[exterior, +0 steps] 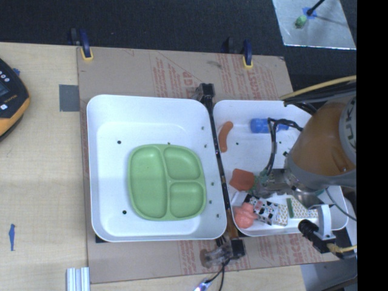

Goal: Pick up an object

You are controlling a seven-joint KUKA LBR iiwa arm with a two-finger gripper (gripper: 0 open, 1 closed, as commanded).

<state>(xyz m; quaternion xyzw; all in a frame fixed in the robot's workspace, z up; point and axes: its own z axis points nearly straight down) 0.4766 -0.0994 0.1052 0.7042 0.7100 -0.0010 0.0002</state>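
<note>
Arm (324,147) in from the right, hanging over the right bin's (242,109) near right corner, gripper (267,190) low above a clutter there: pink lump (244,216), black-and-white patterned piece (270,212). A red-brown block (242,179) lies by the bin's left wall, an orange sausage shape (225,135) and a blue object (260,125) toward its far edge. The left bin (109,117) carries a green divided plate (166,182) at centre.

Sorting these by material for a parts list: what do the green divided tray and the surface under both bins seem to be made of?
The green divided tray looks like moulded plastic: one even pale colour, rounded compartment walls, soft sheen. The sheet under the bins looks like matte brown cardboard, with faint red printing and clamped edges.
</note>
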